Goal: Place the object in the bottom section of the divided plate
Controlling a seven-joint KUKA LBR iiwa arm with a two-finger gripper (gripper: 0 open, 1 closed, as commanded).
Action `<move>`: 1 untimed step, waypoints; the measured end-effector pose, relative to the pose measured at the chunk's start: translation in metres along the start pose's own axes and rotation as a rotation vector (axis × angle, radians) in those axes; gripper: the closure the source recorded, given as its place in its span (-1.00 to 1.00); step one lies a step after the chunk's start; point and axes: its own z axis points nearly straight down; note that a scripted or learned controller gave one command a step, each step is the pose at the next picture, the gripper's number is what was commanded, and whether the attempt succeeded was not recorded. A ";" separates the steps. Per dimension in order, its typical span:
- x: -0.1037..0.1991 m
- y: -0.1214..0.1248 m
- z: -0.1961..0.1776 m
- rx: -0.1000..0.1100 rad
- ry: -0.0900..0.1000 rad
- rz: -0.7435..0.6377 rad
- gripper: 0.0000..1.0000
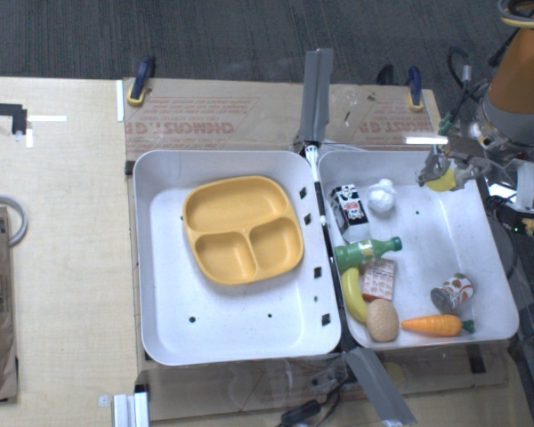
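Smoothly rounded yellow divided plate (242, 229)

Your arm (516, 69) enters at the far right of the scene. Orange band sits uppermost, broad and rounded, at the top right corner. Grey wrist section directly below it, with dark cables looping along its left side and more trailing down the right. The wrist angles down and to the left.

Your gripper (447, 174) hangs at the lower left end of the wrist, over the far right part of the scene. A small yellow object (441, 182) shows between the fingers, held there. Finger detail is small and partly lost in the metal hardware around it; you can make out little more of the tips.
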 end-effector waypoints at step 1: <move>0.127 -0.068 0.017 0.004 0.000 0.290 1.00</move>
